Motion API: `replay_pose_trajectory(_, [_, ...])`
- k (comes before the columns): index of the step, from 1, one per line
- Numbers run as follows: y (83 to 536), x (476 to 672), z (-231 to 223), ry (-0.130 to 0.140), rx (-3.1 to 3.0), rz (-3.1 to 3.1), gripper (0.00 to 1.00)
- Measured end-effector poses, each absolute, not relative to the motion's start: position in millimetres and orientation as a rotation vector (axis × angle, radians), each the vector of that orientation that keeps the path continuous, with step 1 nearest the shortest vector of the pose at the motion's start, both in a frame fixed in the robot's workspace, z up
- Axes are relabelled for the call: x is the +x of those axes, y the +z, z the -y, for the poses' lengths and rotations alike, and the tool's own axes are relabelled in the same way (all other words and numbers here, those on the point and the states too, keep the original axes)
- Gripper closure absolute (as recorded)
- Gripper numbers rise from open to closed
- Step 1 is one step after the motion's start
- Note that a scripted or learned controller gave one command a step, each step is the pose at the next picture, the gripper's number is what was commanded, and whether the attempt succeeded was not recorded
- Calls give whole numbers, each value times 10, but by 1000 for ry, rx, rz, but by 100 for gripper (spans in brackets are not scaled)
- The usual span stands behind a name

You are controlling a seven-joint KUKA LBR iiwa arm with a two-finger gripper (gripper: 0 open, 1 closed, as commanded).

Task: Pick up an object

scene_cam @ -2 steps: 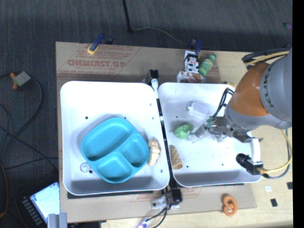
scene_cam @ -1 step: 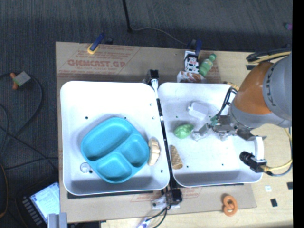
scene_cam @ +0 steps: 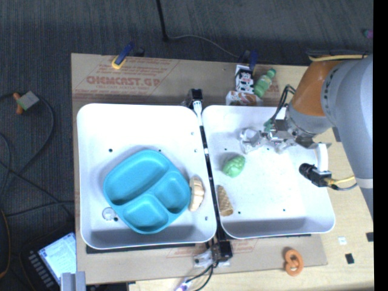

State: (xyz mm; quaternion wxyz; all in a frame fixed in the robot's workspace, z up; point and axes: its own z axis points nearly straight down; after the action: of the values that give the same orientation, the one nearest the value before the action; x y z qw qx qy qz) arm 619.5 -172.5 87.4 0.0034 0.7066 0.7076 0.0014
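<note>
The gripper (scene_cam: 250,139) sits low in the right bin (scene_cam: 285,217), and honestly I can't tell if it's open or closed. A green object (scene_cam: 233,165) lies just beside it, not gripped. The left bin (scene_cam: 97,123) has a blue divided tray (scene_cam: 146,190), all on the worktop (scene_cam: 133,80).

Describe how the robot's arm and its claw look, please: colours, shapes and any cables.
The arm is thick, rounded and grey, with an orange band above the wrist. The claw is small, of silvery metal, with thin fingers. A thin dark cable loops beside the wrist.
</note>
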Motion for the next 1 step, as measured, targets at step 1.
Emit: replay_pose_trajectory(1, [1237, 5955, 987, 0, 2219, -2223, 0])
